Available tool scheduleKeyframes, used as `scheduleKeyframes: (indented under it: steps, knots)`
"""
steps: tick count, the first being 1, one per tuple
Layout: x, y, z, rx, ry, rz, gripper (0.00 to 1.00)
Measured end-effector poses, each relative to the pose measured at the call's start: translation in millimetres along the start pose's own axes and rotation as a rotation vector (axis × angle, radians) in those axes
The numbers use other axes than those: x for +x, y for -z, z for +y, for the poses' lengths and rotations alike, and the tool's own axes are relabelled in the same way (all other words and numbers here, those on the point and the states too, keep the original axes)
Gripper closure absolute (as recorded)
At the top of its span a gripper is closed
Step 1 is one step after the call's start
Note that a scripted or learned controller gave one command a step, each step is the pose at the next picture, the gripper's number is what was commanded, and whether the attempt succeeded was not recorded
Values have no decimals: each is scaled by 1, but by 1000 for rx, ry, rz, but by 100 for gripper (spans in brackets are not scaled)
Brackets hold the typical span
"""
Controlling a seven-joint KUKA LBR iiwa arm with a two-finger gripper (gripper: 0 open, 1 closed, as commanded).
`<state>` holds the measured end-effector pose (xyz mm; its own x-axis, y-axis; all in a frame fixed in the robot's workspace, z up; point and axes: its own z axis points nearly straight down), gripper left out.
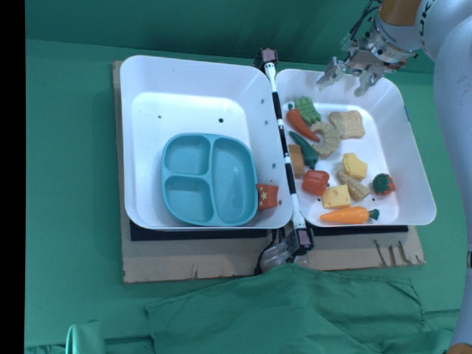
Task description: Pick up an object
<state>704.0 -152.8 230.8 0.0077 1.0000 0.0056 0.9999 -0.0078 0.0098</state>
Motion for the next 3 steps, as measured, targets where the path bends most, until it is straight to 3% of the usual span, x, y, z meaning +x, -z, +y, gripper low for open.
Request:
scheduleKeyframes:
  steps: [1,2,3]
  knots:
    - [-1,14,2,-8,-2,-2,100]
    - [-1,14,1,-7,-2,-2,0]
    - [-32,-47,-4,21,9,5,0]
